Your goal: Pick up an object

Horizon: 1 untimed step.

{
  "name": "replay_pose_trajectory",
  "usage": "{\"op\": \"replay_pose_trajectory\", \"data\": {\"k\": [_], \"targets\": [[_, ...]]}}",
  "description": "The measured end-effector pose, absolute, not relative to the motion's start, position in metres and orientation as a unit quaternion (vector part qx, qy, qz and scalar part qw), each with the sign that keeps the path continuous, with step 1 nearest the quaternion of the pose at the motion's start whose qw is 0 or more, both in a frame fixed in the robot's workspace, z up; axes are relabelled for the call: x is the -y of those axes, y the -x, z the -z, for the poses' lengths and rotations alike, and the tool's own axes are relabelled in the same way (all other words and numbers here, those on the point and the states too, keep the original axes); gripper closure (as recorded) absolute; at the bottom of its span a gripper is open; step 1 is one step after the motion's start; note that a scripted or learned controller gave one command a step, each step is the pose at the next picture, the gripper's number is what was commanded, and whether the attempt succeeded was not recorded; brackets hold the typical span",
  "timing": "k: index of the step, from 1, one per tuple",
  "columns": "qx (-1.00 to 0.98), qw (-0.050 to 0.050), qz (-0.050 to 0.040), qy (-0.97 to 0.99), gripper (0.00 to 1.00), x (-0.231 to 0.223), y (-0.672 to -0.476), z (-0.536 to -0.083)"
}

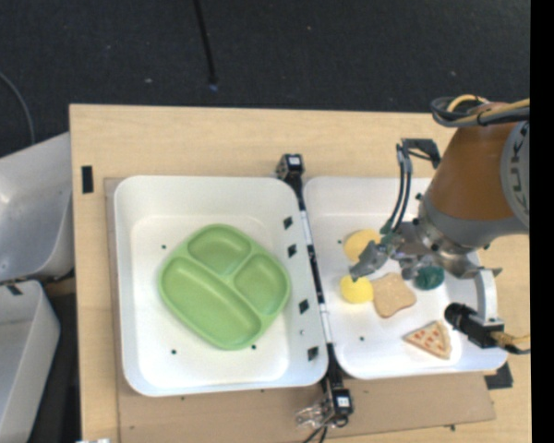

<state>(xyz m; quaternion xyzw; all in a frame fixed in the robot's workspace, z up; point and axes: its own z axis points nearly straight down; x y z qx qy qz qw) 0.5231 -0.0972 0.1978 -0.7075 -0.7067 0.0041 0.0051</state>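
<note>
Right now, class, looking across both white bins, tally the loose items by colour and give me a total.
Green: 1, the divided plate in the left bin
Yellow: 2, the yellow pieces in the right bin
Tan: 1, the bread slice
Orange-red: 1, the pizza slice
Teal: 1, a small teal piece, partly hidden under the arm
Total: 6

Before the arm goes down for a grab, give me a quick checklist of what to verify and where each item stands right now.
1. Gripper over the right bin, where the pickable things lie: ok.
2. Fingers open or shut: cannot tell, too blurred.
3. Nothing seen held: ok.
4. Lined up on one target: not ok; it sits between the two yellow pieces, with the toast slice close by.
5. Pizza slice lies apart from the rest: ok.
6. Green divided plate in the left bin, out of the way: ok.
</note>
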Motion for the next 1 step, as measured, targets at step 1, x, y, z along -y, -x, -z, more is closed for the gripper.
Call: {"op": "replay_pose_trajectory", "data": {"k": [1], "targets": [[0.708, 0.0, 0.0002, 0.706, 0.0, 0.0971, -0.5261, -0.2043]]}}
